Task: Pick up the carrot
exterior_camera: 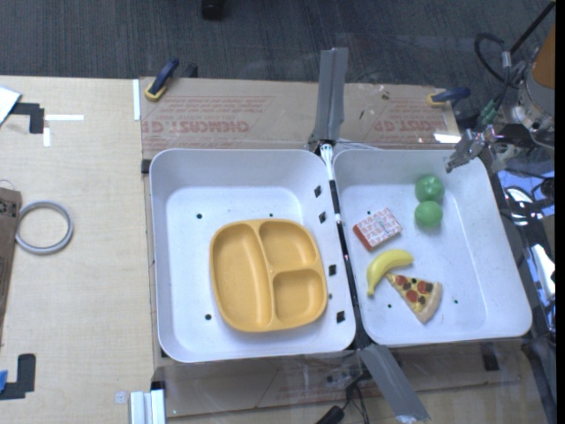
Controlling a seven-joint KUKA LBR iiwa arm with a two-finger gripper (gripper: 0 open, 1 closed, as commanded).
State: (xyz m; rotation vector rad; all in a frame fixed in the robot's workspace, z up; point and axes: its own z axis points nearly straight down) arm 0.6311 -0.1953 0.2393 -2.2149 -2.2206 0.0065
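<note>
My gripper [468,151] hangs over the far right corner of the right bin [494,321], at the end of the arm that comes in from the upper right. It is above and to the right of two green round pieces [429,189], which lie close together. Nearer the middle of that bin lie a red and white box [378,227], a yellow banana [387,268] and a pizza slice [417,295]. Nothing is visibly held by the gripper.
The left bin [177,263] holds a yellow divided plate [268,273]. A grey divider [332,95] stands between the bins at the back. A tape roll [40,226] lies on the wooden bench at the left. Cables hang at the far right.
</note>
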